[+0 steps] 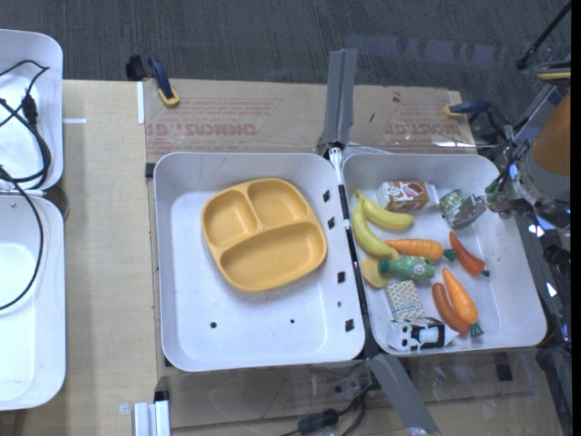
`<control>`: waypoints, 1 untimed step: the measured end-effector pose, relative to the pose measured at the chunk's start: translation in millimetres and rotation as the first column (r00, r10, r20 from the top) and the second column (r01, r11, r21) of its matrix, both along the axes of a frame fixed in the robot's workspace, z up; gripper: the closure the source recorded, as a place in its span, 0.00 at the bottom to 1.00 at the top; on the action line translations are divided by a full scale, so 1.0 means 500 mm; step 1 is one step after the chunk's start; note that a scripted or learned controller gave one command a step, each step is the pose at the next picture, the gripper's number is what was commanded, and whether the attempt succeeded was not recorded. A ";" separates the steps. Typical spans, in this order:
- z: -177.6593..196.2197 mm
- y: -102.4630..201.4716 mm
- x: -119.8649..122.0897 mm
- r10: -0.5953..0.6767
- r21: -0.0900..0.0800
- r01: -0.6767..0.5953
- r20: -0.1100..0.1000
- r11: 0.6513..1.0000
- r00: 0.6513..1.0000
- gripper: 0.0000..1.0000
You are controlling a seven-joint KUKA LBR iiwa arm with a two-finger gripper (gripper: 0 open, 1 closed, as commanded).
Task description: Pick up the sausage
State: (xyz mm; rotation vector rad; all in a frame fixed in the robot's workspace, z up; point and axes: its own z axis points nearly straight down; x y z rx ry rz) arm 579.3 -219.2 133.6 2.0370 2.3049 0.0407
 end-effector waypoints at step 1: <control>0.000 0.000 0.000 0.006 -0.001 -0.006 -0.001 1.000 1.000 0.00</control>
